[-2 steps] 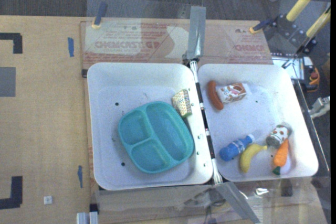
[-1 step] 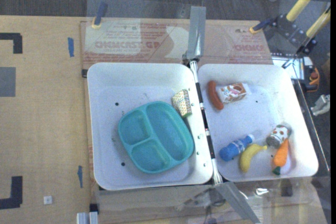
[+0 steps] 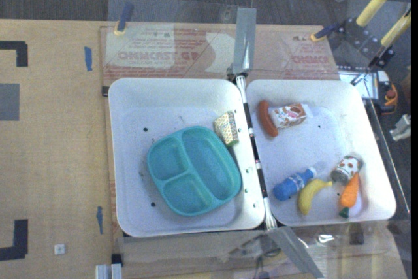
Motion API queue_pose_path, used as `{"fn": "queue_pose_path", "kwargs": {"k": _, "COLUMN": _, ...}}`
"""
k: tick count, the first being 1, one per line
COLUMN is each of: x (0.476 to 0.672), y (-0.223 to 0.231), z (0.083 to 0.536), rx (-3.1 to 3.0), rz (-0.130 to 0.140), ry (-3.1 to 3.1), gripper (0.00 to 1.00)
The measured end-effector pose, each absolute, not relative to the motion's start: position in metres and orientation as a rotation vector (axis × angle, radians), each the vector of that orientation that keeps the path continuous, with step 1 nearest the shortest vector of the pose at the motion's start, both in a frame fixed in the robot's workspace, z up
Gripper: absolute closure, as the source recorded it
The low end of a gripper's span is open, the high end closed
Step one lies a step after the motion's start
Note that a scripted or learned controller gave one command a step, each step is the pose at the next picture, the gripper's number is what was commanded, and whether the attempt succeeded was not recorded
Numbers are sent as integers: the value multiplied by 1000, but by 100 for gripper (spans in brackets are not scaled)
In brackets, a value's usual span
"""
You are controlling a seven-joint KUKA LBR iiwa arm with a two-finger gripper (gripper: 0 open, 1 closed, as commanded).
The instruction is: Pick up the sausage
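Sausage (image 3: 266, 118): you find it in the right bin (image 3: 326, 91), toward the upper left corner, lying roughly upright in the view with a slight lean. It looks like a small toy piece, so expect it to be light, fairly stiff and smooth-skinned, likely to slip or roll if pinched off-centre. Take it across its short width at the middle, closing from its left and right.

Your main obstacle is the small red-and-white packet (image 3: 289, 115), which lies touching the sausage's right side, so one finger has little room there. The bin's left wall sits near the other side, with a clear gap.

Well apart, in the lower part of the same bin, lie a blue bottle (image 3: 292, 183), a banana (image 3: 311, 195), a small can (image 3: 345, 168) and a carrot (image 3: 350, 193). The left bin (image 3: 130, 101) holds a teal divided plate (image 3: 194, 170) and a small patterned block (image 3: 226, 128).

As for the pincer, you cannot tell its state or whether it holds anything.
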State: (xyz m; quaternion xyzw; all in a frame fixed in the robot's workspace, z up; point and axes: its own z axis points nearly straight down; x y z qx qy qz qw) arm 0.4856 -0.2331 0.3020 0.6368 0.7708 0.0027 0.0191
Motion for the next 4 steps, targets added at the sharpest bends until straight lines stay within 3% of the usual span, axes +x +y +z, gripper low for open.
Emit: {"fn": "queue_pose_path", "kwargs": {"k": 4, "x": 489, "y": -239, "z": 345, "rx": 1964, "rz": 11, "ry": 2371, "gripper": 100}}
